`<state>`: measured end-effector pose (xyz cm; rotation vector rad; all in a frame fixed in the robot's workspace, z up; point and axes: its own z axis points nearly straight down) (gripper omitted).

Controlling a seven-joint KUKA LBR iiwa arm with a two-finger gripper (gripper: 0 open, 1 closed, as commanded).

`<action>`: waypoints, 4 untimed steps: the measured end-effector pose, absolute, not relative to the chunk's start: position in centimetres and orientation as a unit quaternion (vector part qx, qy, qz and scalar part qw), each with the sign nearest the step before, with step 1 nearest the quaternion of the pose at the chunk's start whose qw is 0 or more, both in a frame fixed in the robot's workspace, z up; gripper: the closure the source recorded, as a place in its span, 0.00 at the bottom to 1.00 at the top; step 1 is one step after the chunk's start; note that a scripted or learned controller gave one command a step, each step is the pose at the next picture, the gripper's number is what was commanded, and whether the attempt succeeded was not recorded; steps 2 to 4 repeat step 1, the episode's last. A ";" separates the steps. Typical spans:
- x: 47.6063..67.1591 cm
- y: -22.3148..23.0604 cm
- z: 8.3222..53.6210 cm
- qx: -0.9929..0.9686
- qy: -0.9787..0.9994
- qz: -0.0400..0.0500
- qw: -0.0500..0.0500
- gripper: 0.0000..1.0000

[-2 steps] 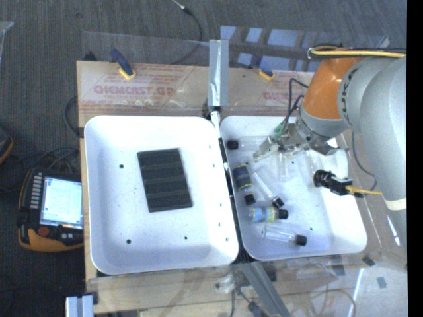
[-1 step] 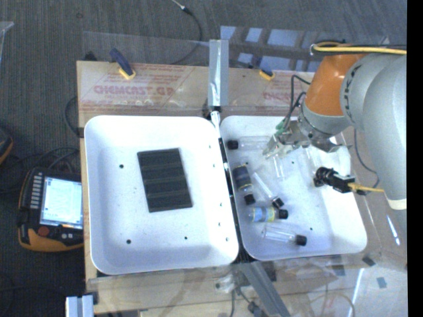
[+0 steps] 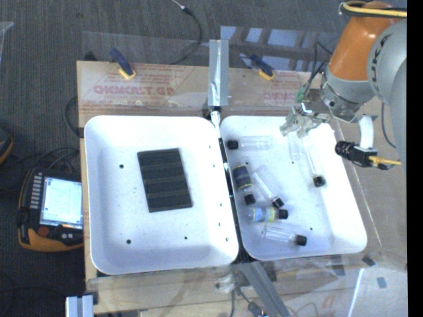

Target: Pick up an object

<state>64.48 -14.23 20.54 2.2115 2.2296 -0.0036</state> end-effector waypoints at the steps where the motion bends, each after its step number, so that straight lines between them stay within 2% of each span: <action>1: 66.8 -6.4 20.2 0.687 0.727 -0.001 0.000 1.00; 4: 66.8 -6.4 20.2 0.687 0.727 -0.001 0.000 1.00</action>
